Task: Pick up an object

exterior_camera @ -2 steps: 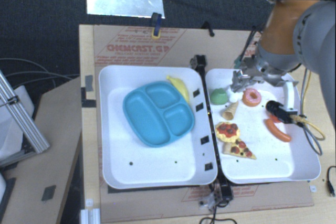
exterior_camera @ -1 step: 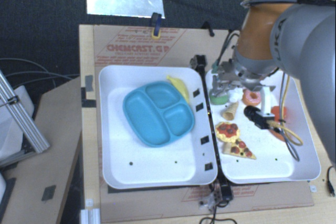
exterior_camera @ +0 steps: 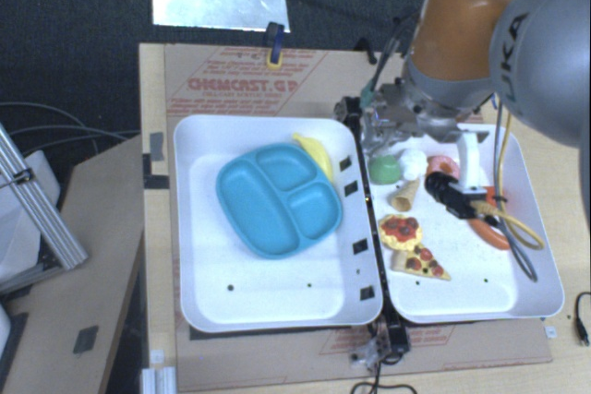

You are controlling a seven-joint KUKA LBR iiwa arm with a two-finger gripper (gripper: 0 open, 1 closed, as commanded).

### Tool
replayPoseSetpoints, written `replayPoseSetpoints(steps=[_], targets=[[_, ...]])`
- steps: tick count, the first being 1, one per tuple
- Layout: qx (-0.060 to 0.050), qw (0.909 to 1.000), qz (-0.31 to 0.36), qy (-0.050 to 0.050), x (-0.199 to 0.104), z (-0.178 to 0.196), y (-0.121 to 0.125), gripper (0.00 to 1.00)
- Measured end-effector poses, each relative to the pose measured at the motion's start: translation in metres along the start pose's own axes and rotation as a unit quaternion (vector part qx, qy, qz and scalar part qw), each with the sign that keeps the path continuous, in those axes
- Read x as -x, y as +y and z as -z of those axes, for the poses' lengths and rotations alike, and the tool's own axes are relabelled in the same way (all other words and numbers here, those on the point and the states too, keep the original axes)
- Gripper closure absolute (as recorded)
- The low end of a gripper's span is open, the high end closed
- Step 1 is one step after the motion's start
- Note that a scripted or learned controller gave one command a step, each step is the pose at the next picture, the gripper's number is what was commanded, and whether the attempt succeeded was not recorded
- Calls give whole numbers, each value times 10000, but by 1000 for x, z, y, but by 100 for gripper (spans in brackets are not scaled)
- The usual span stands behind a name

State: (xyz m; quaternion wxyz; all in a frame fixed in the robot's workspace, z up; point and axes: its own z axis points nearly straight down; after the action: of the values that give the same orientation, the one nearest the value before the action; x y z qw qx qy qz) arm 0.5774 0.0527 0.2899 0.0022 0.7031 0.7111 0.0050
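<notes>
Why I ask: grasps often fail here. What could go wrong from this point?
1. The gripper hangs near the inner wall of the right bin, so it might strike that wall.
2. The green toy, white toy and cone lie crowded together beside it; a grasp may slip or push neighbours aside.

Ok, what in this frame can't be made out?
1. Camera view: gripper, largely covered by the arm above it.
2. Camera view: yellow banana, partly hidden by the blue plate.
3. Camera view: right bin, far wall covered by the arm.
4. Camera view: pink item, too small to identify.
</notes>
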Motion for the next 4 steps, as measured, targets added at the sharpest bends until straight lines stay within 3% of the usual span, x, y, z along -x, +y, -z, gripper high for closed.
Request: replayPoseSetpoints(steps=[1, 2, 3, 4], targets=[[-56, 10000, -6, -5, -65, -33, 3, 100], [-71, 10000, -18, -15, -96, -62, -46, 100], [15, 10000, -31, 6, -80, 66, -81, 100], [-11, 10000, -10, 3, -130, 123, -83, 100]])
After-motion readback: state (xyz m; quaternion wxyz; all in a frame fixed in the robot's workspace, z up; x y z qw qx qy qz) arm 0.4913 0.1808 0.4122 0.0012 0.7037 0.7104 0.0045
